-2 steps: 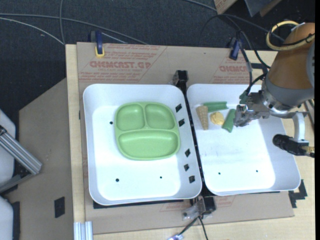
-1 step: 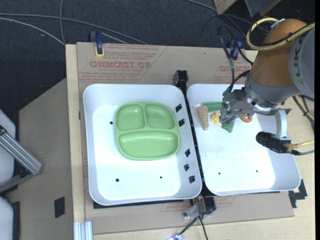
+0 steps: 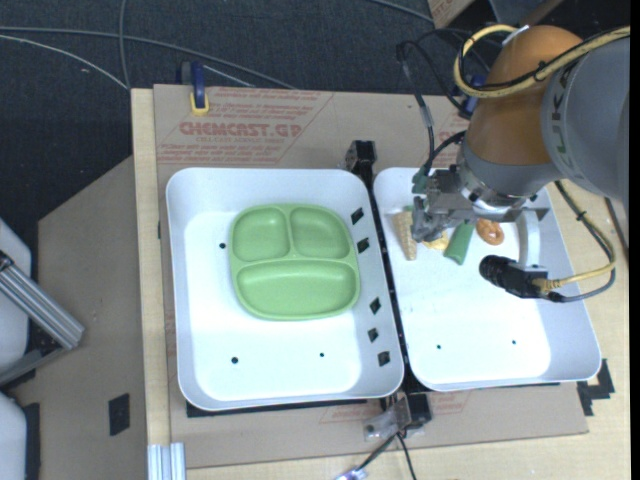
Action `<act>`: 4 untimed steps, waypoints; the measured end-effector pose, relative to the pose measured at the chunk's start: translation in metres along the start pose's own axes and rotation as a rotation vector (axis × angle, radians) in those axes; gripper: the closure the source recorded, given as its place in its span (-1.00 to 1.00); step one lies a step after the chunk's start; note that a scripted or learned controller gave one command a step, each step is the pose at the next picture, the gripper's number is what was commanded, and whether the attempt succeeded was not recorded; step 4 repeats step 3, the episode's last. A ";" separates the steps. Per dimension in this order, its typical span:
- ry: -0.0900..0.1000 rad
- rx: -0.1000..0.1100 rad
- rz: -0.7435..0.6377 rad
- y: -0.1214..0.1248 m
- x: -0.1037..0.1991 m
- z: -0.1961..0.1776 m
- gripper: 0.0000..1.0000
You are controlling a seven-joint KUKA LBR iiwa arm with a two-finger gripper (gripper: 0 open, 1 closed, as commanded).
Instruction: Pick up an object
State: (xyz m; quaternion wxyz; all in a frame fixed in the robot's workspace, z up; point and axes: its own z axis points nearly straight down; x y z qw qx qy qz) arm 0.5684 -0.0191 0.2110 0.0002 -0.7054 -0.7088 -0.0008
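You are at the reach-and-close step: the gripper [image 3: 432, 218] is down in the right bin [image 3: 500, 358], at its upper left corner, among a small cluster of objects. A green cylindrical piece [image 3: 459, 243] lies tilted just below and right of the gripper, a tan stick-like piece [image 3: 404, 236] stands just left of it, and an orange ring-shaped piece [image 3: 490, 232] lies to its right, partly under the wrist. You cannot tell from this angle whether the tool is spread or closed, nor whether anything sits in it. My judgement is that the next move calls for a firm close on one piece and a straight lift, clear of the bin wall near the gripper.

Left of the gripper, the left bin [image 3: 200, 298] carries a green divided plate [image 3: 295, 261]. Both bins rest on a cardboard sheet [image 3: 250, 118] over dark carpet [image 3: 80, 88], with cables trailing across it.
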 end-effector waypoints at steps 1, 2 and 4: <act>0.001 0.002 0.000 -0.007 0.052 -0.003 1.00; 0.001 0.002 -0.002 -0.006 0.108 0.002 1.00; -0.001 0.002 0.004 -0.006 0.104 0.002 -1.00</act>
